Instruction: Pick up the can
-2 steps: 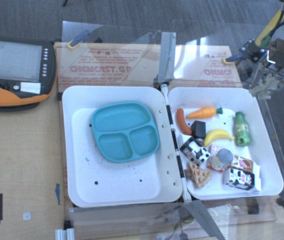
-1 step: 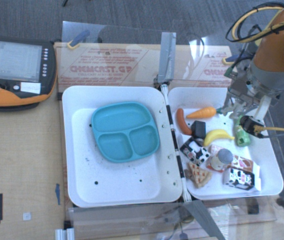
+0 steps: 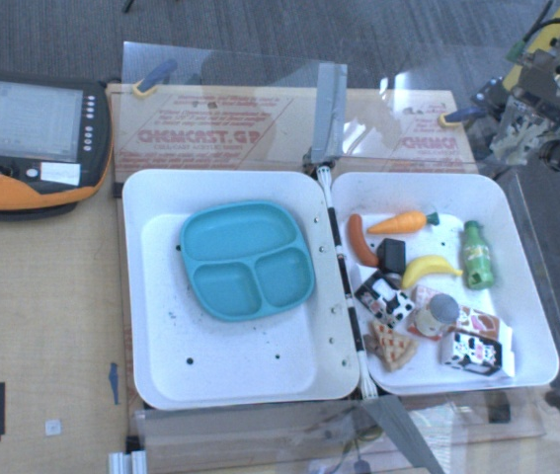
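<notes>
Well apart: can point(image 3: 439, 311) below-left of end effector point(image 3: 519, 138).

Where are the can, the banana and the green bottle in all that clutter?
can point(image 3: 441, 309), camera view, on its grey round top.
banana point(image 3: 428, 269), camera view, on the middle of its yellow curve.
green bottle point(image 3: 475, 257), camera view, on its body below the cap.
</notes>
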`<state>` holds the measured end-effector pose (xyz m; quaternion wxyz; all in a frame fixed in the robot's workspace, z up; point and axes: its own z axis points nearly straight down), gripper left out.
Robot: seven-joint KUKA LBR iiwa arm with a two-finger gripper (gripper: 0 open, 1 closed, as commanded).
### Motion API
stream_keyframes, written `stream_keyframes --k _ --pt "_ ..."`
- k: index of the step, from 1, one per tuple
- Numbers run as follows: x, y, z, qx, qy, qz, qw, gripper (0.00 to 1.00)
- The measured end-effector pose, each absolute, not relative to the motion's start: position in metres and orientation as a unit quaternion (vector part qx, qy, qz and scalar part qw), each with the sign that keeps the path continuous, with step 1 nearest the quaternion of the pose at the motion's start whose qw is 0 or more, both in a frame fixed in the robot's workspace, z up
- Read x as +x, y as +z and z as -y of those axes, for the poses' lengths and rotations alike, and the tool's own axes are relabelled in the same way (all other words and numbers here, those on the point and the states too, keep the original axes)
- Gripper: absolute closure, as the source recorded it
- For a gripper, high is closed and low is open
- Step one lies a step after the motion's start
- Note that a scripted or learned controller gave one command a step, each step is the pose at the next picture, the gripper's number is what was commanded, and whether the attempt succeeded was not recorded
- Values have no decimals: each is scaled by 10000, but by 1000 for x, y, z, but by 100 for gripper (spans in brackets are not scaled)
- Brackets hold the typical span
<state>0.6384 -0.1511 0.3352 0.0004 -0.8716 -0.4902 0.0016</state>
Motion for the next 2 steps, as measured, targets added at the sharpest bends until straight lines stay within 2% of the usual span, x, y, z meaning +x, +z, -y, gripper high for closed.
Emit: stream_keyframes --k 1,2 --pt "599 239 115 -8836 31 4683 23 100" --pt "600 248 115 -8831 44 4691 27 100"
